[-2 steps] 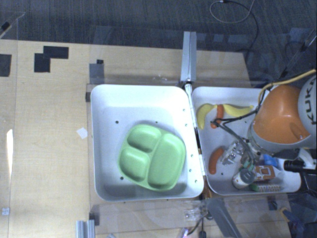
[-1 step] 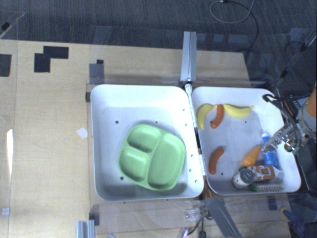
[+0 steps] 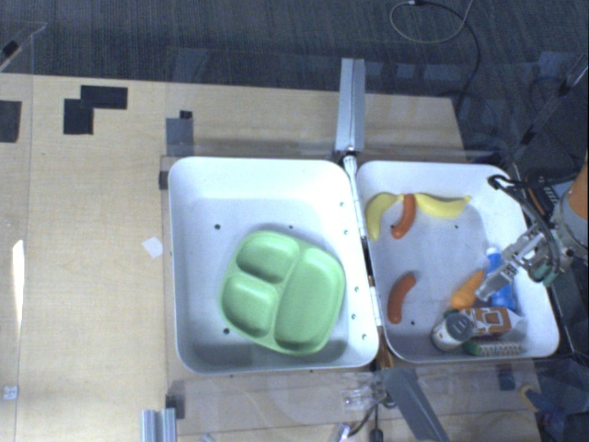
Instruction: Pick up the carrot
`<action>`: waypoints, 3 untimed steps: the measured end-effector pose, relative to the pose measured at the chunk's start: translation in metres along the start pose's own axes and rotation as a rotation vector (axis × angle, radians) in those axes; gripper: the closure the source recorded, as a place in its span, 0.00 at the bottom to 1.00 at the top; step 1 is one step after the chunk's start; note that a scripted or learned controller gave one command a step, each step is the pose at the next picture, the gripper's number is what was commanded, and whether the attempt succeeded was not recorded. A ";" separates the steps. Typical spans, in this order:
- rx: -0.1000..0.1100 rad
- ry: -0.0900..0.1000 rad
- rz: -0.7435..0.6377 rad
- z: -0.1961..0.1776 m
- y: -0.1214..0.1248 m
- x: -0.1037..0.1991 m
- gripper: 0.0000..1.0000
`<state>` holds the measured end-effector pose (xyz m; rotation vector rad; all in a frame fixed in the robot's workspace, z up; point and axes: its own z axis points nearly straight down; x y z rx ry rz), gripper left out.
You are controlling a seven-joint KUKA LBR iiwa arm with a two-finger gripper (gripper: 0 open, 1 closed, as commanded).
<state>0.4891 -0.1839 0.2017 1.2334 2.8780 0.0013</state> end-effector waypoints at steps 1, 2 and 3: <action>0.001 0.003 -0.156 0.021 -0.006 -0.005 0.00; 0.001 0.003 -0.156 0.021 -0.006 -0.005 0.00; -0.001 -0.002 -0.407 -0.021 0.003 -0.017 0.00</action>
